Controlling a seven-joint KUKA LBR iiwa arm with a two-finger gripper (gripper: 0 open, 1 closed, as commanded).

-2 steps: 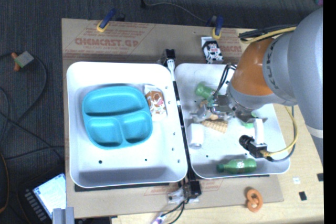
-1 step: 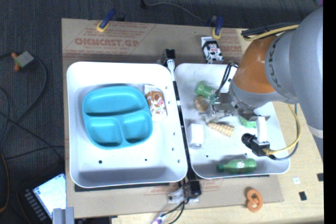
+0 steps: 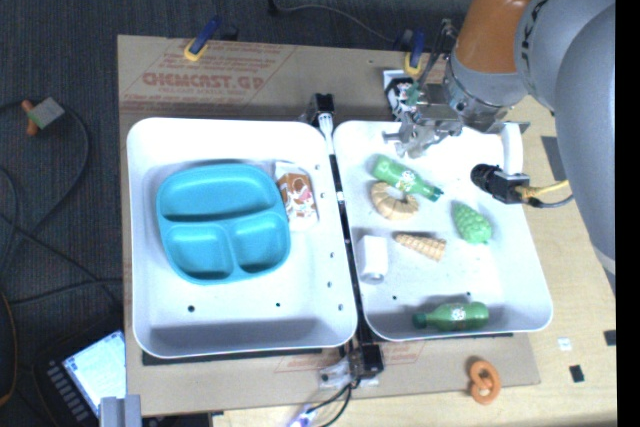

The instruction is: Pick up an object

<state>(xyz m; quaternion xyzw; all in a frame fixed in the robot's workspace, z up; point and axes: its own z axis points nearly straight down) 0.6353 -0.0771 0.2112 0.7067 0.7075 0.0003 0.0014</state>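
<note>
Gripper (image 3: 418, 143): hangs over the far part of the right bin (image 3: 535, 300), near its far-left corner; whether it is spread or pressed together cannot be told, and nothing is seen held
Candidate objects: green bottle (image 3: 407, 179) lies just near of the gripper, touching a tan ring-shaped piece (image 3: 397, 203); cone (image 3: 420, 245), white cylinder (image 3: 374, 256), green lumpy piece (image 3: 472, 222) and a second green bottle (image 3: 452, 316) lie nearer
Left bin (image 3: 145, 315): blue divided tray (image 3: 220, 220), small packet (image 3: 295, 195) beside it
Step in hand: judged approach, before any grasp
Next move: likely descend onto the closest bottle, aligned across its narrow body, clear of the ring
</note>
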